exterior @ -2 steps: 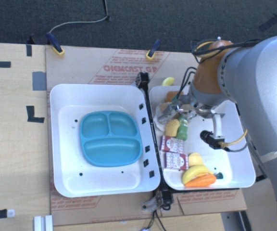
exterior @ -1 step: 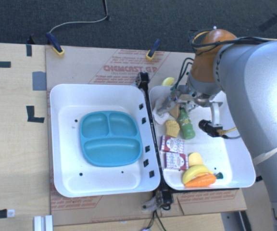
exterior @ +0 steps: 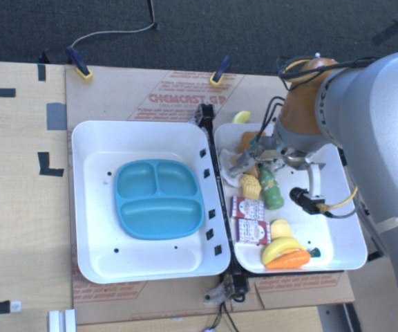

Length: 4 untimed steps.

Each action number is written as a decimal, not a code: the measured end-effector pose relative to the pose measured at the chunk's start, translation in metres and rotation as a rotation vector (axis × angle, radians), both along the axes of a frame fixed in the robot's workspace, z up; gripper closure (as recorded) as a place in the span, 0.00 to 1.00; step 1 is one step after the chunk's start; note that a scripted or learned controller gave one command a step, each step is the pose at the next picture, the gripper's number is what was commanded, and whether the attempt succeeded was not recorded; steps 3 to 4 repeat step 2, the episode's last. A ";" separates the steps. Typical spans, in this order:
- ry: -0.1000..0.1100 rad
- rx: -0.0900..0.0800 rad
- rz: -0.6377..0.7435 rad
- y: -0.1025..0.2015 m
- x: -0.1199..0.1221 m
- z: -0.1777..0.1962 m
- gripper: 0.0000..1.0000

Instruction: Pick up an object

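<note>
My gripper point(exterior: 253, 156) is low in the right bin point(exterior: 351, 244), near its upper left part, among a pile of toy food. Just below it lie a yellow corn cob point(exterior: 250, 185) and a green bottle-shaped piece point(exterior: 271, 191). A pink box point(exterior: 249, 220) lies further toward the front. At the front of the bin are a yellow round piece point(exterior: 280, 227), a banana point(exterior: 279, 249) and an orange carrot point(exterior: 290, 259). A small yellow piece point(exterior: 240, 117) rests at the bin's far rim. The wrist hides what lies right under the gripper.
The left bin point(exterior: 88, 185) holds a blue divided plate point(exterior: 160, 198). Black clips run along the wall between the bins point(exterior: 211, 185). The grey arm point(exterior: 365, 130) with its orange band covers the right bin's right side. Cables point(exterior: 323, 203) loop over that bin.
</note>
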State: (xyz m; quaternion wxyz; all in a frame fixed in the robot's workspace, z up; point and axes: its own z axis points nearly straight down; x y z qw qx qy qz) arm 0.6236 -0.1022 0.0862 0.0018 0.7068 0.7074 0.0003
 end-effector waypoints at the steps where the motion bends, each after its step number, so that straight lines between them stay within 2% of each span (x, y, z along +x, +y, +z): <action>1: 0.021 0.002 0.005 -0.007 0.042 0.000 0.00; 2: 0.019 0.005 0.005 -0.005 0.043 0.010 1.00; 4: 0.019 0.005 0.005 -0.005 0.043 0.010 1.00</action>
